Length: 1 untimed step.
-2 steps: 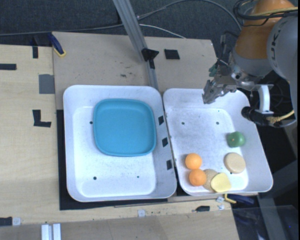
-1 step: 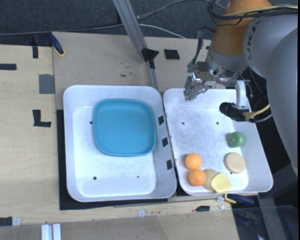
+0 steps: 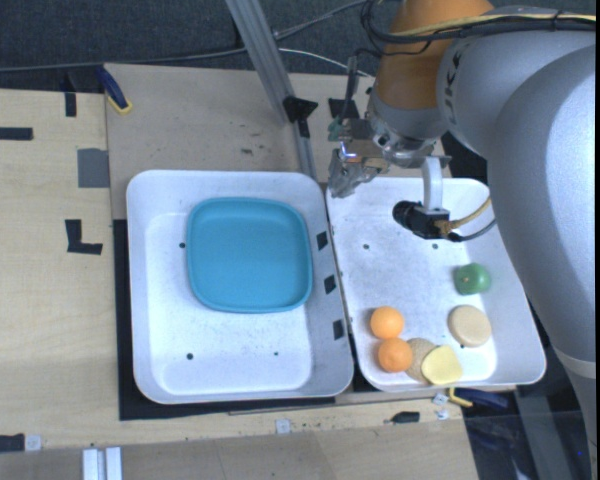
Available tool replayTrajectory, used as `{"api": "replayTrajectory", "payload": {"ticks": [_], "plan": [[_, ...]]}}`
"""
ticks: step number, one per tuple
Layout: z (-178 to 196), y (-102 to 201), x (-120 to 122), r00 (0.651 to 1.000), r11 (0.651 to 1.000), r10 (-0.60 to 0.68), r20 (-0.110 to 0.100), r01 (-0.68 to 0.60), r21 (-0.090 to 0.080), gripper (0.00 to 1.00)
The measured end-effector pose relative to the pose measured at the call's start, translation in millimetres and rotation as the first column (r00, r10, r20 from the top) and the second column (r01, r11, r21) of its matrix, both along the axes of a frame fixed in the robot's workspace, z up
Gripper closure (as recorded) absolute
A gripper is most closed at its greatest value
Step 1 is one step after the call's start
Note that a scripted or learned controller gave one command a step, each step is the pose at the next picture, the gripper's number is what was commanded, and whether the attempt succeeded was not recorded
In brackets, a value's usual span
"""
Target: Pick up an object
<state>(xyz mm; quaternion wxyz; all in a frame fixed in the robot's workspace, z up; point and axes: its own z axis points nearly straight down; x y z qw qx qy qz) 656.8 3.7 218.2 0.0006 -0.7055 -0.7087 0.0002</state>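
The right bin [image 3: 380,258] holds a cluster of small items near its front. Two orange balls [image 3: 386,322] [image 3: 394,355] lie side by side, with a tan piece [image 3: 419,349] and a yellow piece [image 3: 443,366] to their right. A beige round item [image 3: 469,325] and a green item [image 3: 471,279] lie near the bin's right wall. My gripper [image 3: 346,176] hangs over the far left corner of the right bin, well away from all these items, and nothing shows in it.
A blue square plate [image 3: 248,253] lies in the left bin [image 3: 160,368]. A slanted metal post [image 3: 270,58] rises behind the bins. A black fitting [image 3: 418,218] with a yellow cable hangs from the arm over the right bin.
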Motion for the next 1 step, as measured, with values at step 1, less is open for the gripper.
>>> {"api": "replayTrajectory", "payload": {"ticks": [1], "plan": [[12.6,46.4,13.1,1.000,1.000,0.000,0.002,0.000,0.000,1.00]]}}
